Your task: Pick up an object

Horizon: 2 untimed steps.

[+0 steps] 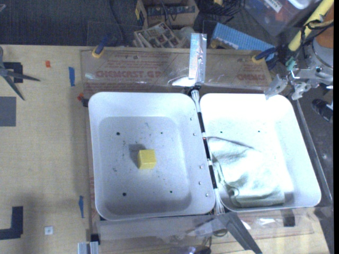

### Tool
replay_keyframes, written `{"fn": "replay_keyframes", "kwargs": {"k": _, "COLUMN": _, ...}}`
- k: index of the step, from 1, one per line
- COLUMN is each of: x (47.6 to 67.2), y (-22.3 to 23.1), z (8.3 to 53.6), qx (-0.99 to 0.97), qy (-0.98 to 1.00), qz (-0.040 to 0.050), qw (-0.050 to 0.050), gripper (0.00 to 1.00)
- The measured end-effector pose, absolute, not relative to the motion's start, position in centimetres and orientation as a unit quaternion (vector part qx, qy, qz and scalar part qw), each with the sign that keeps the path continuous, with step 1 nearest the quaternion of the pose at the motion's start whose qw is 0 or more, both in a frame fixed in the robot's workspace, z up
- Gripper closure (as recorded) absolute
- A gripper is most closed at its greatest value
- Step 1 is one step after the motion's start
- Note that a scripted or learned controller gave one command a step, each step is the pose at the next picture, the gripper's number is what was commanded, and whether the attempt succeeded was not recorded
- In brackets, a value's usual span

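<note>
One gripper (283, 83), metal and pale, poised at upper right above the far right corner of the right shallow white bin (304, 142); state of the fingers impossible to tell at this size and blur. Nothing seen between them. Behind it, grey arm with yellow-wrapped cabling (318, 15) reaching in from the right. Below, in the right bin, crumpled white cloth (249, 173) lying toward the near side. Well apart, in the left shallow white bin (106, 110), small yellow cube (147, 159) sitting near the middle of the floor. Both bins side by side, touching, on the pale wooden counter (37, 157).
</note>
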<state>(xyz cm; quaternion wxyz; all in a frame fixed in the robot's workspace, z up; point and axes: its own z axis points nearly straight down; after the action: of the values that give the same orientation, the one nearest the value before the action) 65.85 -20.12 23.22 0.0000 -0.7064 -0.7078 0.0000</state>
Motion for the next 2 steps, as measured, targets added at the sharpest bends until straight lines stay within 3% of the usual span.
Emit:
{"fn": "replay_keyframes", "kwargs": {"k": 1, "x": 58.7, "y": -17.3, "z": 9.9, "qx": -0.709, "qy": -0.705, "qz": -0.0001, "qw": 0.0, "gripper": 0.0}}
{"fn": "replay_keyframes", "kwargs": {"k": 2, "x": 58.7, "y": -17.7, "z": 11.0, "qx": -0.711, "qy": -0.703, "qz": -0.0011, "qw": -0.003, "gripper": 1.0}}
